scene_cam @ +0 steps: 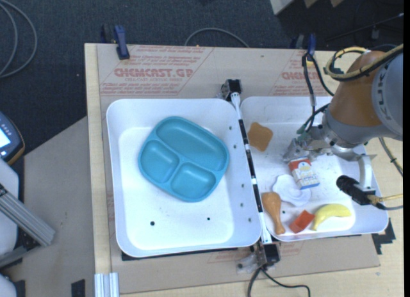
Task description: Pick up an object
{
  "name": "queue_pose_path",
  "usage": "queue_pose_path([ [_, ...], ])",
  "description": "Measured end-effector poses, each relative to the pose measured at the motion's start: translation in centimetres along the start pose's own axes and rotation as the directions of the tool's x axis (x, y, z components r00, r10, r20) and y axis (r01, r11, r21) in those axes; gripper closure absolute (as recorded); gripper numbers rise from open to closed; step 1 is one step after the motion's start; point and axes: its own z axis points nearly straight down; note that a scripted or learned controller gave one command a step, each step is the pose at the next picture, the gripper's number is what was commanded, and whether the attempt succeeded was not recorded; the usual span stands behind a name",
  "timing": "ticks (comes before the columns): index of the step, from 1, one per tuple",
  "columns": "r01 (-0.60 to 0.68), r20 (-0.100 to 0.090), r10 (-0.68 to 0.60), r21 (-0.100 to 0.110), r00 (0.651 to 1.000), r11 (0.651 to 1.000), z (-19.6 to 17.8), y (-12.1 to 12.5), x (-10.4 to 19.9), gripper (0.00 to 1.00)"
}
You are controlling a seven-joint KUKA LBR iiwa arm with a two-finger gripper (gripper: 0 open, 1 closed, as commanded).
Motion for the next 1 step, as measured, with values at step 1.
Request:
queue_pose_path([
  [1, 0.01, -0.002, -0.01, -0.009, 1.0, 1.0, -9.6, -0.51, 7.13, 1.0],
])
